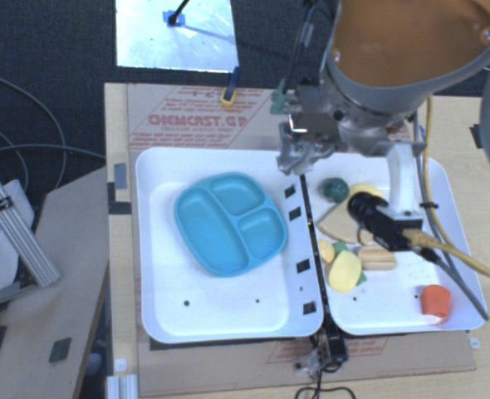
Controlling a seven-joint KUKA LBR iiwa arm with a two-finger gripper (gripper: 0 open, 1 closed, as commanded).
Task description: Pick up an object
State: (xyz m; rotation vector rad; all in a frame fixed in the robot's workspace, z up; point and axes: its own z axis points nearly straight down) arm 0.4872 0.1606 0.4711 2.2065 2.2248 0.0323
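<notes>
Cardboard sheet (197,121) under bins, red print reads "CHEMCAST GP". Blue divided plate (230,223) in left bin (166,306). Gripper (299,158) over divider; fingers' state unclear, cannot tell.

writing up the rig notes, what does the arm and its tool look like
The grey KUKA arm is bulky and rounded, with a broad glossy orange band above the wrist. Below it, the arm narrows to a metal wrist block carrying the small grey metal tool. A thin black cable loops down along the wrist's left side. No markings are legible.
</notes>
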